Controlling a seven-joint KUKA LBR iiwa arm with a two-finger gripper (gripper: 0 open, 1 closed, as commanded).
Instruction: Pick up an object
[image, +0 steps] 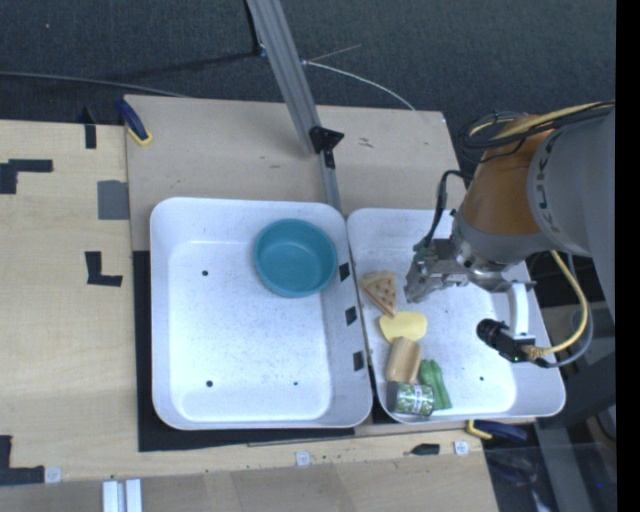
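Arm: a grey robot arm with an orange band above the wrist reaches in from the right, over the right-hand shallow white bin (530, 400).
Gripper: the dark two-finger gripper (418, 287) hangs low over that bin's upper middle, pointing down and to the left. Whether it is open or closed cannot be told, and nothing can be seen in its hold.
Nearest object: a tan wedge-shaped toy with pale spots (379, 293) lies just to the gripper's left, close to the bin's left wall.
Below the gripper: a flat pale yellow piece (403, 326) sits just beneath it; below that, touching, a tan cylinder (402, 359), then a green leafy piece (436, 384) and a small shiny green can (412, 401) at the bin's bottom edge.
Far left of the gripper: a round teal bowl (294, 257) in the left-hand white bin (200, 380).
Doing the step well: the wedge or the yellow piece look like the likeliest targets. Centre over one item alone, and descend straight. The cluster below is crowded, so a slanted approach could nudge neighbours.
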